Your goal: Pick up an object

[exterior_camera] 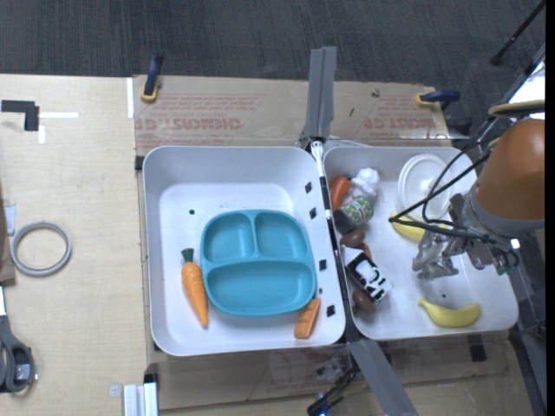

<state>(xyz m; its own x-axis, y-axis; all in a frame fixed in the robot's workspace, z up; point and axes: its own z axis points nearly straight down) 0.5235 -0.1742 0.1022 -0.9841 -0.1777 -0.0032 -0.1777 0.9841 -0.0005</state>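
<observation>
- Pincer point(436, 265): metal, over the right bin point(494, 319), hanging above bare white floor; whether released or clenched cannot be told; nothing seen between its tips.
- Banana point(449, 314): yellow, curved, lying near the front wall of the right bin, just below the pincer, apart from it.
- Second banana point(408, 227): yellow, partly behind cables, beside a white bowl point(422, 180).
- Left bin point(165, 232): blue divided plate point(258, 262) in the middle; carrot point(195, 290) to its left; smaller carrot point(307, 319) at its front right corner.
- Table point(69, 319): grey tape ring point(37, 247) at left.
</observation>
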